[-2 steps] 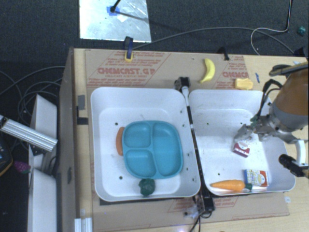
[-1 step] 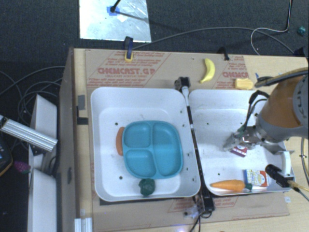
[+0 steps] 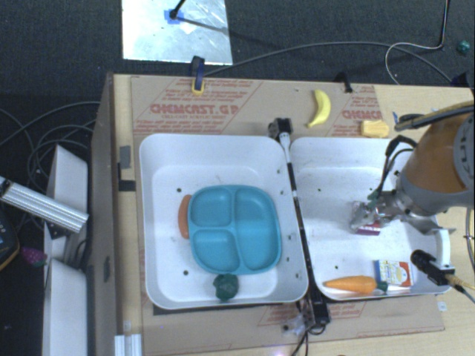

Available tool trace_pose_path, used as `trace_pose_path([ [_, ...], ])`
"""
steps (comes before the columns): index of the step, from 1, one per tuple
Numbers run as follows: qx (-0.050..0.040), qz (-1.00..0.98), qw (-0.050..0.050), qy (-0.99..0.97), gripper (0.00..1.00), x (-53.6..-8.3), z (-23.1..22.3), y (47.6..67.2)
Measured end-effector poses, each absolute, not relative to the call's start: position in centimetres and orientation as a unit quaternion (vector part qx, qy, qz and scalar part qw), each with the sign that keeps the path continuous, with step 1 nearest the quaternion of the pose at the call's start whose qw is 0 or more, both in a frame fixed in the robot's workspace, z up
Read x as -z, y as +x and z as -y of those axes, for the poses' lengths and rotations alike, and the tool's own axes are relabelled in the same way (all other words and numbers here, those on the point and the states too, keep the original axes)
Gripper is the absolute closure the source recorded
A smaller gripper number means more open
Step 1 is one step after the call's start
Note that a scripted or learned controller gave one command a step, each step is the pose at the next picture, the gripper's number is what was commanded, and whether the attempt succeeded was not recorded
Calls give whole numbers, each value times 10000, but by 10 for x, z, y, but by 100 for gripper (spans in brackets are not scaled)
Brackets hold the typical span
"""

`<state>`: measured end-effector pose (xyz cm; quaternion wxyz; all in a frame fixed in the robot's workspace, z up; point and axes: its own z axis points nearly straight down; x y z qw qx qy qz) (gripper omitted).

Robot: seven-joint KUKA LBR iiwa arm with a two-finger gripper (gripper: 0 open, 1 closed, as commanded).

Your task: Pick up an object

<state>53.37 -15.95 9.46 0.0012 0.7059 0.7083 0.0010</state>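
**Down in the right bin, gripper over a small object**

Now, nearest the camera, a carrot (image 3: 350, 283) and a small carton (image 3: 393, 274) lie along the right bin's (image 3: 334, 162) front edge. Just behind them the gripper (image 3: 367, 218) sits low over a small purplish object (image 3: 369, 229); whether it has a grip, I cannot tell. Across in the left bin (image 3: 159, 199): a green lump (image 3: 226, 286), then a blue divided plate (image 3: 234, 227). Farthest back, a banana (image 3: 320, 107) rests on the cardboard (image 3: 223, 106).

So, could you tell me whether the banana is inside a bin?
Out. The banana lies on the cardboard behind the right bin.
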Motion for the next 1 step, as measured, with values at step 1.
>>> trace_pose_path([
  [1, -6, -7084, -4, 7058, 100, -84, 84, 532],
])
